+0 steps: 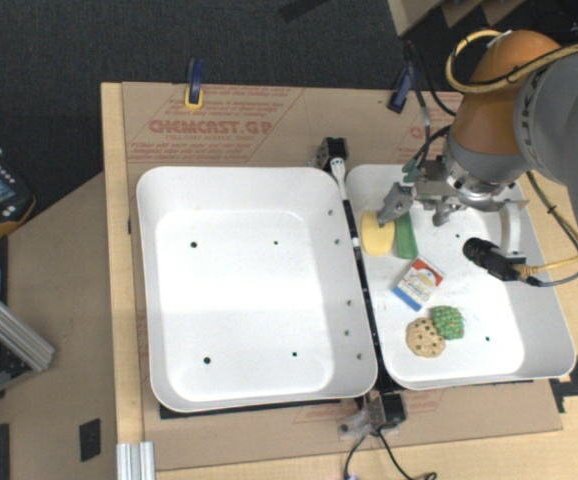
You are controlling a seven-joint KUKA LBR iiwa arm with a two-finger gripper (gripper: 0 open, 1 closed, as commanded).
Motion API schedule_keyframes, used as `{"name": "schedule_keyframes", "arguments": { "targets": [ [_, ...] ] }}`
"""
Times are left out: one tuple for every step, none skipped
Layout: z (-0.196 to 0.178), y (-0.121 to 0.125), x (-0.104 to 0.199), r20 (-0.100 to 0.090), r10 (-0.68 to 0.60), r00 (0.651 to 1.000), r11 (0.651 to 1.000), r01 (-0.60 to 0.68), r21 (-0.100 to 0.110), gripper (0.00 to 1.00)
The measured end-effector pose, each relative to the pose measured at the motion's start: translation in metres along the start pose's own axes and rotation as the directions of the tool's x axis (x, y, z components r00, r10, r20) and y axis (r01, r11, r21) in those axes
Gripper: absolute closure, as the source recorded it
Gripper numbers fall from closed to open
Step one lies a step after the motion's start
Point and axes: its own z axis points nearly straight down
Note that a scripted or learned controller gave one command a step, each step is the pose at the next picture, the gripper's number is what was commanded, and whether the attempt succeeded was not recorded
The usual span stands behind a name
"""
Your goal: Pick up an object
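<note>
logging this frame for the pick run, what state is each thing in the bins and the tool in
tool: low over the right bin's far end, above the green block
yellow block: flat, against the left wall
green block: lying flat, touching the yellow block
small packet: flat, mid bin
cookie: flat, touching the green ball
green ball: resting beside the cookie
right bin: holds all five items
left bin: on the bench beside it

A robotics lab: cardboard-topped bench [269,118] held by clamps [195,83], two white bins [159,268], loose cables [559,258], aluminium framing [4,318], dark carpet floor [69,28].
</note>
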Motion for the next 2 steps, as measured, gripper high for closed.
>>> {"name": "schedule_keyframes", "arguments": {
  "targets": [
    [0.054, -0.027, -0.007, 0.002, 0.01, 1.0, 1.0, -0.01, 0.005, 0.0],
    [0.041, -0.024, -0.007, 0.004, 0.009, 1.0, 1.0, -0.009, -0.004, 1.0]
  ]
}}
